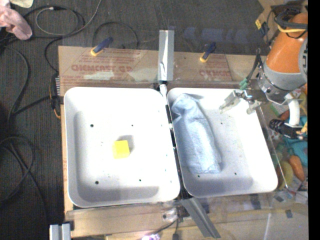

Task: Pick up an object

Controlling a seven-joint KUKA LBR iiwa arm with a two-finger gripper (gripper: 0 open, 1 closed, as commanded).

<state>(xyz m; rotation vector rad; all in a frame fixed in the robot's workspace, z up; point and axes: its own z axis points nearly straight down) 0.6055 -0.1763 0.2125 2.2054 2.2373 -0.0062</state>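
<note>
Yellow block [121,149] in left bin [80,104], well apart from spread, empty end effector [240,103].

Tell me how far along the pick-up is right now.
Nothing looks picked yet. The yellow block lies in the left bin, and the pale blue cloth bundle lies along the left side of the right bin. In hand: the gripper is over the right bin's upper right part, apart from the bundle, with nothing between its fingers. Left: reaching an object, closing on it and lifting it.
</note>
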